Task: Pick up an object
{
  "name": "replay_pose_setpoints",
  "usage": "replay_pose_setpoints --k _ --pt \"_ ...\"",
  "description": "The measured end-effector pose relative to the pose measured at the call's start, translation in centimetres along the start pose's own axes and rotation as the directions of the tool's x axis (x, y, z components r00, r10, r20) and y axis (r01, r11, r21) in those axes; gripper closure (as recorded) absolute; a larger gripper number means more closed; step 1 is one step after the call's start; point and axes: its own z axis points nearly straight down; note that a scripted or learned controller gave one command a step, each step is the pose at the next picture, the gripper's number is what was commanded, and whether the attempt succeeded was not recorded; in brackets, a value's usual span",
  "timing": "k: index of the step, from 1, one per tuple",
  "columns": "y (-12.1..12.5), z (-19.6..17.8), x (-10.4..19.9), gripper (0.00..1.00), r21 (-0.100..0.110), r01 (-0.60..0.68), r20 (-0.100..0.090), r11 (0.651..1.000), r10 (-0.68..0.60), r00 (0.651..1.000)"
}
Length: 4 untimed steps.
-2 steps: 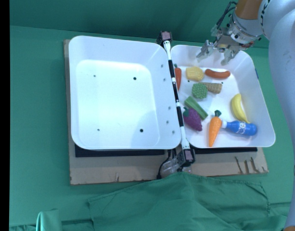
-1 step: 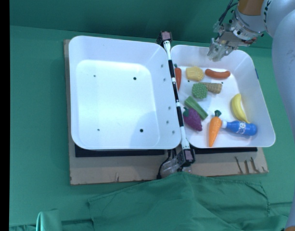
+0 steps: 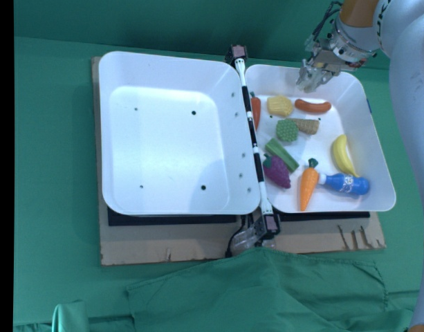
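The gripper (image 3: 312,79) hovers over the right bin's (image 3: 379,159) far corner; I cannot tell how its jaws stand. Nearest lies a sausage (image 3: 312,106), probably light, stiff, slippery plastic, best pinched across its middle.

Bench (image 3: 52,185) as I see it, green cloth top.
Cardboard sheet (image 3: 128,244) flat on it, w/ two white bins (image 3: 122,68) side by side; crumpled green cloth (image 3: 267,292) at front edge.
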Motion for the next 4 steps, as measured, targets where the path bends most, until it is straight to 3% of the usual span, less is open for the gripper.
replay_pose_setpoints --k 1,2,3,4 --pt "0.2 -1.5 -0.1 1.0 -0.008 -0.002 0.003 1.0 0.002 1.0" --pt "0.1 -1.4 -0.1 0.0 -0.006 -0.002 0.004 1.0 0.002 1.0" --pt "-0.1 3.2 2.5 0.0 0.006 0.002 0.003 1.0 -0.002 1.0" --pt "0.1 1.9 3.3 1.0 0.007 0.004 -0.017 1.0 -0.004 1.0"
